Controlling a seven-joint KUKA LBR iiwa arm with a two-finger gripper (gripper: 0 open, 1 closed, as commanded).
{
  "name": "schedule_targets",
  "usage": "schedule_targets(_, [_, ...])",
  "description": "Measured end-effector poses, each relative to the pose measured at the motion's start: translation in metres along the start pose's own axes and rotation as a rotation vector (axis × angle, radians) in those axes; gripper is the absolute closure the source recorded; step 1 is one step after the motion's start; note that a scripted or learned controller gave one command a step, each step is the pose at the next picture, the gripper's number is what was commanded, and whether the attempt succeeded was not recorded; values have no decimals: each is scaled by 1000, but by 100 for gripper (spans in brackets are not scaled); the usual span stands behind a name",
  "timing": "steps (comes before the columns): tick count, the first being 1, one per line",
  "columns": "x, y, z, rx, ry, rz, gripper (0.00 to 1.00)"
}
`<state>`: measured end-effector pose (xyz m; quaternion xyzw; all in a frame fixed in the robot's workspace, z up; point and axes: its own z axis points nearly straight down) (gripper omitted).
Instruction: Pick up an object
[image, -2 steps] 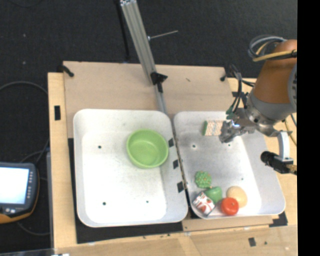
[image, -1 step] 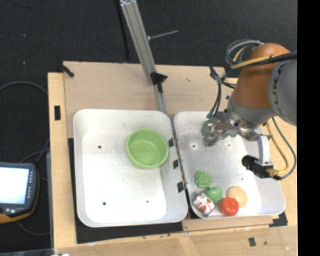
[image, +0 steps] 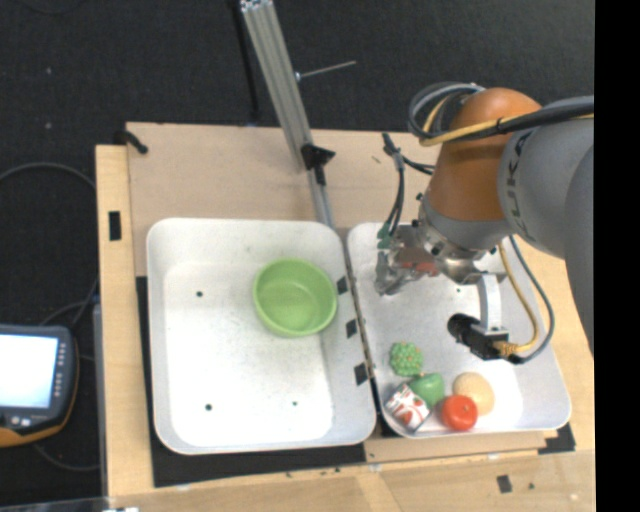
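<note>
Tan worktop (image: 220, 170) on dark floor carries two white bins (image: 180, 400). Gripper (image: 395, 268) hangs over right bin's upper left; jaws' state cannot be told. Small objects (image: 440, 395) cluster lower right; green bowl (image: 293, 297) centre.

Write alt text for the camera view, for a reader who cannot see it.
A grey arm with an orange band reaches in from the right, its gripper hanging over the right bin near its left wall. Small items cluster at that bin's near edge: a green lump, a green fruit, a red-and-white can, a red ball and a tan ball. The left bin holds a green bowl.
</note>
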<state>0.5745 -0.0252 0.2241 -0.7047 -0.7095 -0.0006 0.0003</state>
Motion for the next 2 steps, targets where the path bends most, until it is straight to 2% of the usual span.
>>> schedule_targets(1, [55,-3,-18,-3,1,-2,100])
schedule_targets(2, [109,-6,-6,3,0,-1,100])
